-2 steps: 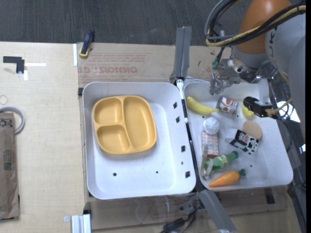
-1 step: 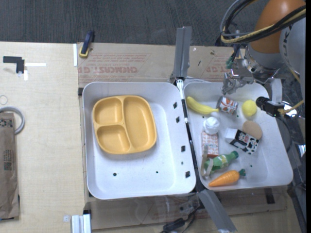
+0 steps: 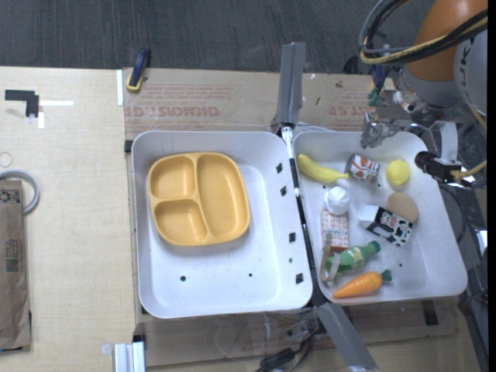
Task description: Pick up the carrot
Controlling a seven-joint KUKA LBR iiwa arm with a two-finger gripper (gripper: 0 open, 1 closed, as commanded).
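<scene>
One carrot lies at the near edge of the right bin, just beside a green bottle. We read no label clearly on the cartons. Our tool hangs over the bin's far edge, near a small can; we cannot tell its opening. A banana and lemon lie between.

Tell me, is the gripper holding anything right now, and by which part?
Nothing. The gripper hangs over the right bin's far edge; the carrot lies at its near edge.
</scene>
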